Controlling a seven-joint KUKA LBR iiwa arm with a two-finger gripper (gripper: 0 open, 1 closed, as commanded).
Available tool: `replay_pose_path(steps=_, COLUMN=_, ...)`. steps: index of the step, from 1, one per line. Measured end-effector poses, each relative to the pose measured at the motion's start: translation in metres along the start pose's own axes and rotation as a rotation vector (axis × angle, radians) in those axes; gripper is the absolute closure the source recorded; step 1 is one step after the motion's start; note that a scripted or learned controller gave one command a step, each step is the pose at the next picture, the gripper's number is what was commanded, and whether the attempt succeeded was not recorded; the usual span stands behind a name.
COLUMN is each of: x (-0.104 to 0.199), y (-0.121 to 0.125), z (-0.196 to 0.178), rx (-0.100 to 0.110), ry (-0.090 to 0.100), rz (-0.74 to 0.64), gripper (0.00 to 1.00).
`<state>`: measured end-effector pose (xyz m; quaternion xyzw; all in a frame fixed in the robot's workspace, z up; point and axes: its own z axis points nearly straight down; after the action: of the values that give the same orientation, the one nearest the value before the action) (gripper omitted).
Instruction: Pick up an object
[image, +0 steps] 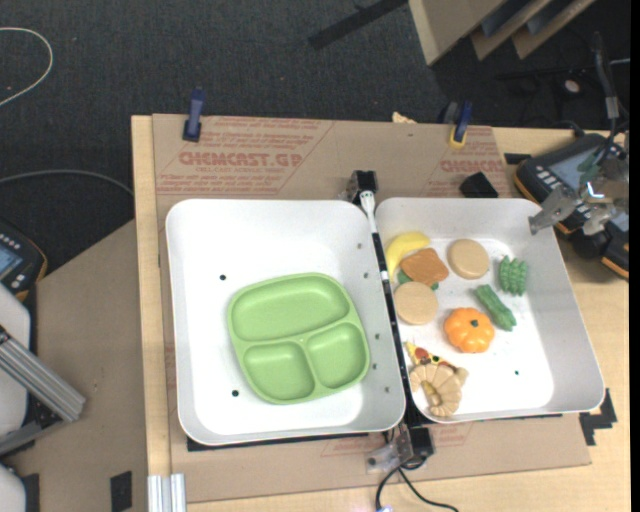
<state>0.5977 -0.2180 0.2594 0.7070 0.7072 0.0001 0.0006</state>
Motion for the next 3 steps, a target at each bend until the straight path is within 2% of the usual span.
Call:
replay_pose_path(steps=1, x=-0.001, y=-0.051, z=0.165, rx=0.002, ry=0.008, rz=-0.005, gripper=0.00)
replay_pose_path(steps=2, x=0.094, y=-0.100, z=0.175, rx=0.007, ry=0.006, rz=-0.005, gripper=0.00)
replay_pose_path(steps=3, x=0.057, y=-0.120, z=0.175, rx=0.004, ry=0.002, rz=0.003, gripper=0.00)
